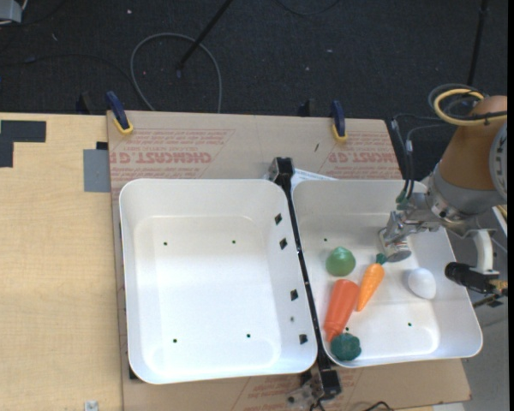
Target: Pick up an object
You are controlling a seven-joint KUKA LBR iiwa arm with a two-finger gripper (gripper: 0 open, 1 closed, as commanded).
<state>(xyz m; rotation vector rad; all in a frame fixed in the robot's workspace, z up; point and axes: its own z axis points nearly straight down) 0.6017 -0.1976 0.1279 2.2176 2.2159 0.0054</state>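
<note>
1. From the camera view, I see the arm (475,157) cut off at the right edge; whether the gripper (396,245) is spread or closed, I cannot tell.
2. Mirrored print on the cardboard (188,154) is hard to read.
3. In the right bin (450,336): a round green ball (341,261), a small carrot (370,285), a large carrot (340,312) and a smooth white egg (421,282).

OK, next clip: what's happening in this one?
A KUKA arm reaches in from the right, its hand low over the right bin. It sits just above the small carrot's green top. Nothing shows between its fingers. A green ball, a big carrot and a white egg lie loose in that bin. The left bin is beside it.
</note>
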